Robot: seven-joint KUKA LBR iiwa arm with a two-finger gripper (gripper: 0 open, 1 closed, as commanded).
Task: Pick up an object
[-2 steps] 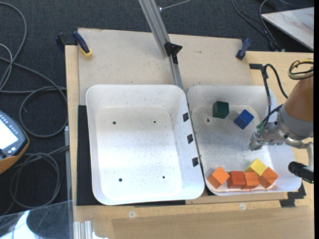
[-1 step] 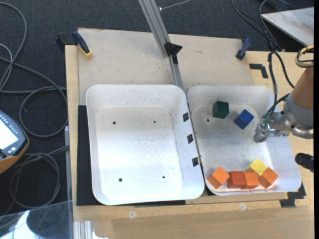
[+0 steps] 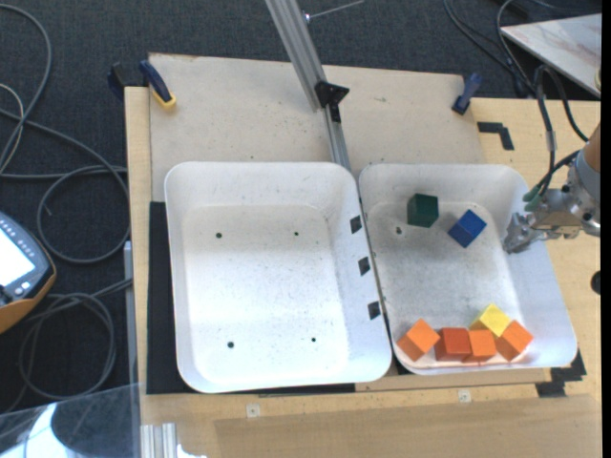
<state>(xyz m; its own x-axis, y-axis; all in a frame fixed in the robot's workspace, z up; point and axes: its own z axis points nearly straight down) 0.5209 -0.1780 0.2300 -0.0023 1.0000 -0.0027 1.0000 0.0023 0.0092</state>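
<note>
The right bin [image 3: 535,284] holds a dark green cube [image 3: 422,210] and a blue cube [image 3: 467,228] near its back. Along its front wall sits a row of orange cubes [image 3: 456,343], with a yellow cube [image 3: 494,319] just behind them. My gripper [image 3: 516,238] hangs over the right rim of this bin, about level with the blue cube and a short way to its right. Nothing shows in its grasp.
The left bin [image 3: 191,284] stands beside the right one, with small black clips along the shared wall. A slanted metal pole [image 3: 301,41] rises from the back of the bench. Cables lie on the dark floor at the left.
</note>
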